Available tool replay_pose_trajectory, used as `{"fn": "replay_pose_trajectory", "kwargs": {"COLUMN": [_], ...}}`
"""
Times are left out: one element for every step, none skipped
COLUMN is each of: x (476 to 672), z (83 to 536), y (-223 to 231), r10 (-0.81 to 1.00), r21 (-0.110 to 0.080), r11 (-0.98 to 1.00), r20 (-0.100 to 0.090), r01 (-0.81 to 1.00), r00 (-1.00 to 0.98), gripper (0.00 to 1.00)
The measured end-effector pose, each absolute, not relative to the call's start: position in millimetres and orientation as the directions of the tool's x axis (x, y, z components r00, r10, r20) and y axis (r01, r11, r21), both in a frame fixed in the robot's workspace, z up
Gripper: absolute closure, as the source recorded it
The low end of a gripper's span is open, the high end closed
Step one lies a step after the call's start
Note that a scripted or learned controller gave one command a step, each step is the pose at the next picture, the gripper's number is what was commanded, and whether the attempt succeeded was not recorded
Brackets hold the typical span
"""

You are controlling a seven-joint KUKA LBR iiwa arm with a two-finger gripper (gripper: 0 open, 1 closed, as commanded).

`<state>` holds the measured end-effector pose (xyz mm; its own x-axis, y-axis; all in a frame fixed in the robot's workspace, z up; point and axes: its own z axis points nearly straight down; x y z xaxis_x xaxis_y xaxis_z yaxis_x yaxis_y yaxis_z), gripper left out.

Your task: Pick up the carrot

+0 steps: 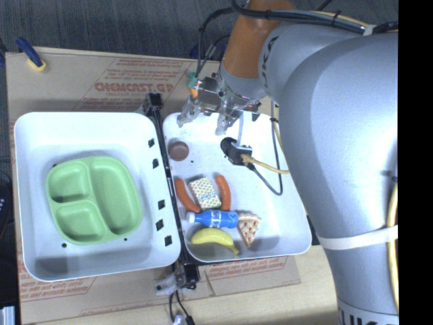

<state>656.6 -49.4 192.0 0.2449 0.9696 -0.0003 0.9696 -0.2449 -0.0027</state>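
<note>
the approach step was in hand — the jaws [205, 118] hung spread and empty over the far end of the right bin [291, 215], near a brown puck [178, 150]. the carrot [223, 191] lay well toward the near end, just beside a checkered block [205, 192]. next the arm would likely need to travel nearer and descend over it — clearing that block.

Both bins [27, 181] are white. The divided tray [93, 198] is pale green. The arm [338, 134] is grey with an orange band [247, 36] above the wrist. The carrot [223, 191] is orange, as is a sausage-like piece [183, 195]. The banana [214, 240] is yellow, the bottle [216, 219] blue with a white label. A small block [205, 192] bears a chequered yellow-and-white pattern. The round piece [178, 150] is brown. The bench [135, 80] covering is tan with red print.
</note>
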Motion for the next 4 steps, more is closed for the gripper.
{"fn": "replay_pose_trajectory", "kwargs": {"x": [596.3, 608.1, 655.7, 608.0], "z": [191, 253, 218, 93], "y": [7, 42, 135, 174], "r10": [0.979, 1.000, 0.985, 0.970], "r21": [-0.006, -0.003, -0.004, -0.004], "r11": [-0.203, 0.020, -0.174, -0.243], "r20": [-0.001, -0.001, -0.001, -0.001], "r01": [0.979, 1.000, 0.985, 0.970], "r00": [0.203, -0.020, 0.174, 0.243], "gripper": [0.00, 0.00, 0.00, 0.00]}}
